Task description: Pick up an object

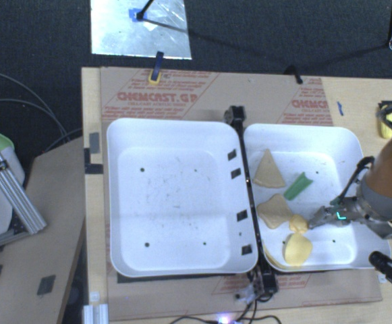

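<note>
The bench was topped with a brown cardboard sheet (pixel 202 90) printed with red lettering, and on it sat two shallow white plastic bins, side by side and touching along a black clipped seam. The left bin (pixel 175 198) showed a scuffed, speckled floor. The right bin (pixel 330 147) held the loose pieces: a tan wedge-shaped piece (pixel 270 171) near its left wall, a small green rectangular block (pixel 297 186) just right of it, a second tan flat piece (pixel 274 211) below, a small yellow lump (pixel 298 224) beside that, and a pale yellow rounded piece (pixel 297 250) near the front rim.

The grey arm reached in from the right, and its two-finger gripper (pixel 315 219) sat low in the right bin, its tip just beside the small yellow lump. Whether it was clenched or released could not be told.

Beyond the bench lay dark carpet with a shiny square metal plate (pixel 140 19) on it. An aluminium frame (pixel 10 187) stood at the left.
</note>
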`<state>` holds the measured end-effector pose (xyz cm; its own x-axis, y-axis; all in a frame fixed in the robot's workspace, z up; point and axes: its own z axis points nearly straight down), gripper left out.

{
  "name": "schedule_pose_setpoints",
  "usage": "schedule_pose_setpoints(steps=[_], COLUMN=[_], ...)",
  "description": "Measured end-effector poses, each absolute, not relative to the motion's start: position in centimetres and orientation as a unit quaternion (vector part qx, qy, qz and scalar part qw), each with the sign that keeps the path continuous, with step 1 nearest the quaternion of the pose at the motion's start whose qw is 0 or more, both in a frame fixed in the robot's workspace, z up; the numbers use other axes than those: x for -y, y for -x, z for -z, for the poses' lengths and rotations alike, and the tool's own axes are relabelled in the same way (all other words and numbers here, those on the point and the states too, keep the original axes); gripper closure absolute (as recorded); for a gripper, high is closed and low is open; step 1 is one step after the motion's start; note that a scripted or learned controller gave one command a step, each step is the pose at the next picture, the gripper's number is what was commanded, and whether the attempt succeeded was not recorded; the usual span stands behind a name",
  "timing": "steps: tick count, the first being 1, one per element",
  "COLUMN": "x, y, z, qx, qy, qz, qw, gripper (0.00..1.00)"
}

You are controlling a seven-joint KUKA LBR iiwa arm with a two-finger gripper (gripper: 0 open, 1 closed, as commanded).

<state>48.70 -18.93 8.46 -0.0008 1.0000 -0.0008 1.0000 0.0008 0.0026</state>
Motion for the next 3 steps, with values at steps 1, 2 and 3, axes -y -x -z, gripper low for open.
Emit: schedule_pose_setpoints(steps=[1, 2, 3], x=[7.6, 11.9, 12.1], y=[-49.2, -52.1, -53.8], z=[-10.9, -8.6, -8.7], qx=[-0.712, -0.708, -0.709], qy=[-0.702, -0.706, -0.705], qz=[-0.0028, -0.0023, -0.0019], qw=[-0.001, 0.0, 0.001], gripper=[0.0, 0.0, 0.0])
